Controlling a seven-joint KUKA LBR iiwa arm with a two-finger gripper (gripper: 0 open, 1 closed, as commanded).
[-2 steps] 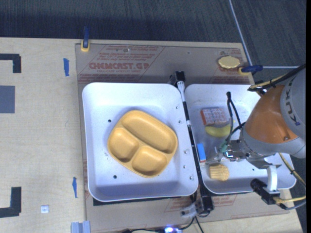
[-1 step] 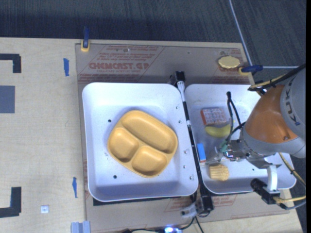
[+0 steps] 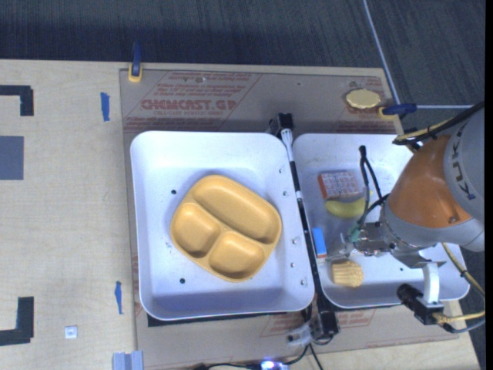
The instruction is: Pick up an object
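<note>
While the arm [image 3: 431, 191] leans in over the right bin [image 3: 454, 287], the step in hand appears to be the approach to a grasp: the pincer [image 3: 360, 241] hangs low over the bin's floor near its left wall, and nothing can be seen held in it. Whether it is released or clenched cannot be told, since the wrist and cabling mask its tip.

Candidate objects lie close around it. A small yellow block with a ribbed, corn-like surface [image 3: 347, 272] sits near the front-left corner of the right bin, just beside the pincer on its near side. A yellow banana-shaped piece [image 3: 344, 206] lies toward the bin's middle-left, touching or nearly touching a small red-and-white patterned packet [image 3: 339, 182] behind it, toward the back edge. A slim blue item [image 3: 319, 241] lies along the left wall.

The ribbed block seems the likeliest target; it looks compact, blunt-cornered and probably light, and should fit between the fingers if they straddle its short axis. The next move probably calls for a small shift toward the front edge, a straight descent, and closure before lifting.

In the left bin [image 3: 154, 160], a large yellow three-compartment tray [image 3: 225, 226] rests face up at the centre, well apart from the pincer. Both bins stand on the tabletop [image 3: 62, 230].
</note>
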